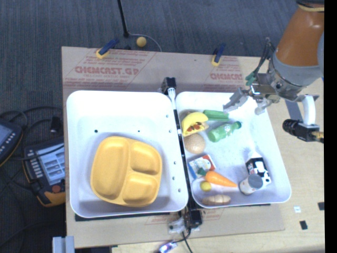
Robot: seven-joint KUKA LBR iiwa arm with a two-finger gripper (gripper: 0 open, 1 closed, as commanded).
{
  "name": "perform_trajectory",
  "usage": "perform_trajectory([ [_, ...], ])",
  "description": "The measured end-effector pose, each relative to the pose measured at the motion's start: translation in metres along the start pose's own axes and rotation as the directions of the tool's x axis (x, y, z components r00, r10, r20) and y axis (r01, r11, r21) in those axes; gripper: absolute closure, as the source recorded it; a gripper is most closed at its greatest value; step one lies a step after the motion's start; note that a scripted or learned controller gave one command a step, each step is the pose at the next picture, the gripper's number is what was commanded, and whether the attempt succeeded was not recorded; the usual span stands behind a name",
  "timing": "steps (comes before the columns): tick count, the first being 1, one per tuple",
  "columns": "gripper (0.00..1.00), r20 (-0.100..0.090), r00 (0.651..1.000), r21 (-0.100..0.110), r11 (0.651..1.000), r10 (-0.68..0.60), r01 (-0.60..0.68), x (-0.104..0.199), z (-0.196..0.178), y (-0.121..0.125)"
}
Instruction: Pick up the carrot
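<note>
**Gripper above the far end of the right bin, carrot at the near end in a crowd**

Two shallow white bins sit side by side on a bench. The left bin (pixel 79 141) holds a yellow divided tray (pixel 126 170). The right bin (pixel 274 141) holds everything else, and the carrot (pixel 220 179) is the landmark here: orange, lying on its side near the bin's front rim, pointed end toward the right.

Touching or nearly touching the carrot's blunt end is a small yellow fruit (pixel 205 185). Just in front of the carrot lies a tan, potato-like piece (pixel 216 198). Just behind it is a small printed packet (pixel 201 165). To its right, a little apart, stand a grey can (pixel 249 184) and a black-and-white carton (pixel 257 168). Well behind the carrot lie a green bottle (pixel 223 130), a yellow banana-like toy (pixel 194 123) and a beige ball (pixel 194 143).

The gripper (pixel 246 100) hangs well behind the carrot, over the bin's far end. Its fingers appear spread apart, with nothing between them.

The likely risks: with neighbours pressed close on three sides, descending fingers could land on the yellow fruit or the tan piece, or close on one of them instead. The carrot tapers, so a grip near its tip could slip off. Fingers aligned along its length rather than across it would probably just push it aside.
</note>
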State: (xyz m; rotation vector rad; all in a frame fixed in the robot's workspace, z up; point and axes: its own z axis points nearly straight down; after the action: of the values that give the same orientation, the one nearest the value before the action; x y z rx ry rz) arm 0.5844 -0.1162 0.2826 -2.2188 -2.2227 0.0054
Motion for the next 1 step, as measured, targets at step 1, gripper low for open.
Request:
perform_trajectory([
  [1, 0.0, -0.001, 0.995, 0.003, 0.995, -0.1, 0.1, 0.0358, 0.0256, -0.0679],
])
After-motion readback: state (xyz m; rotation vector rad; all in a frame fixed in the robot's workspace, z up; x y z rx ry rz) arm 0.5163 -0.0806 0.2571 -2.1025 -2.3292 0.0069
